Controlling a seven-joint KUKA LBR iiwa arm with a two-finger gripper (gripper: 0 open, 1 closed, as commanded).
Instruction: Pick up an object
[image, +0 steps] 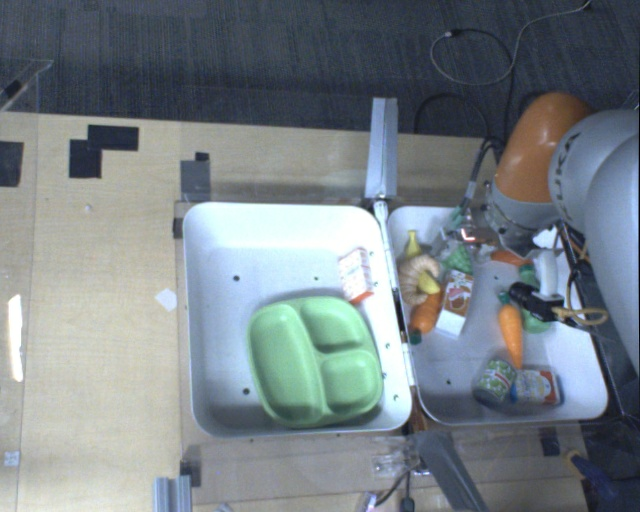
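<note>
object nearest the gripper (466, 236) is a green packet (458, 258), just in front of it in the back left part of the right bin (575, 352). the gripper hangs over that corner at the end of the grey arm (600, 180), whose orange band (540, 140) sits above the bin's back wall. whether the gripper is clenched or released cannot be told, nor whether it touches the packet.

along the bin's left wall, packed close, lie a small yellow piece (412, 243), a beige lump (420, 268), a banana (432, 285) and the left carrot (424, 314), which slants toward the front left. a carton (457, 297), red and white, lies just beside that carrot, in front of the green packet. the right carrot (511, 335) lies near the bin's middle, running front to back, apart from the carton. a small green thing (537, 320) is just to its right, too small to name. near the front wall a can (494, 381) lies on its side against a red pouch (536, 387).

the left bin (215, 300) holds a green tray (315, 358) with three compartments, lying flat toward the front and turned a little askew. a small wrapper (355, 275), white and red, lies near that bin's right wall, just behind the tray's back right corner. both bins rest on a pale bench (100, 350).
</note>
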